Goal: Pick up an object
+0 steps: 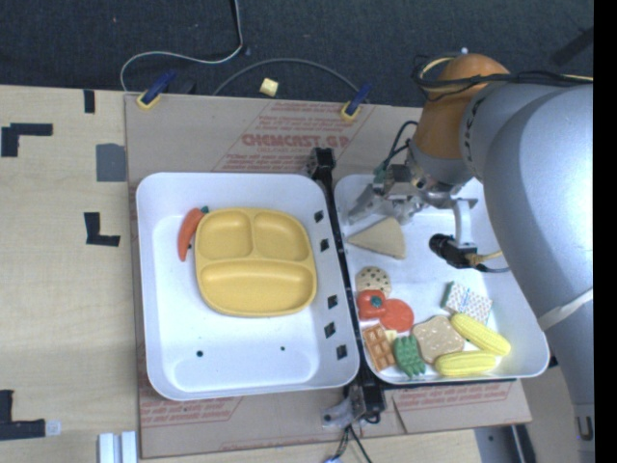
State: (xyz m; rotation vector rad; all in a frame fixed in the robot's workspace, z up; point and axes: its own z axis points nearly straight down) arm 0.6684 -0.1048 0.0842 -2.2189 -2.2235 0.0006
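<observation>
1. I see the gripper (374, 204) low in the right bin (501, 369), near its upper left corner, the grey arm (540, 181) reaching in from the right.
2. I cannot tell how the gripper is set; its metal parts blur together.
3. A tan wedge (383, 238) lies just below the gripper, touching or nearly so; I cannot tell which.
4. Further below the gripper: a speckled cookie (373, 280), a red tomato piece (385, 311), a waffle (378, 346), a green piece (410, 355), toast (437, 336), two corn cobs (470, 347) and a checked packet (469, 303).
5. Left of the gripper, the left bin (164, 355) holds a yellow divided plate (255, 261) and an orange carrot (188, 231).
</observation>
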